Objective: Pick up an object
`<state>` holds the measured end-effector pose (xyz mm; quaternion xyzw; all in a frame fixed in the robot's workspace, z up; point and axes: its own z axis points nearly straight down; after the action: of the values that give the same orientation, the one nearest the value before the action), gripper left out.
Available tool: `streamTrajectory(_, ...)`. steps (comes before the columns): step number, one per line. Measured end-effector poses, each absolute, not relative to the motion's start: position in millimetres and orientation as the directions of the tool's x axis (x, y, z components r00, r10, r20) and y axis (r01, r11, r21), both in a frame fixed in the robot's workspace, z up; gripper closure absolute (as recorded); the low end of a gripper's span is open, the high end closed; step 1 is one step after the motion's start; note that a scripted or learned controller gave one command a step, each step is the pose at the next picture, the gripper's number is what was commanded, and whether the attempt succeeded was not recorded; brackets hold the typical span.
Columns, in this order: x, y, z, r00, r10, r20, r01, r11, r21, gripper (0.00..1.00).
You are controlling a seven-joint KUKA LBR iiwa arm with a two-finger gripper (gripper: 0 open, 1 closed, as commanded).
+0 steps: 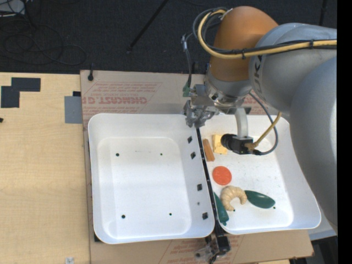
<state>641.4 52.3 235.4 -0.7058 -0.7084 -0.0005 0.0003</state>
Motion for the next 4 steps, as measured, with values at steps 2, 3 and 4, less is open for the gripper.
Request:
streamTrajectory(2, 608.7, 67.0, 326.8, -0.003, 1.000, 0.001, 1.000, 0.003, -0.002, 1.00)
streamTrajectory(3, 556.1, 99.3, 177.9, -0.003, 1.000, -0.002, 1.000, 0.003, -0.021, 1.00)
streamTrajectory(4, 540.8, 130.9, 484.8, -0.004, 1.000, 0.005, 1.000, 0.004, 0.015, 1.00)
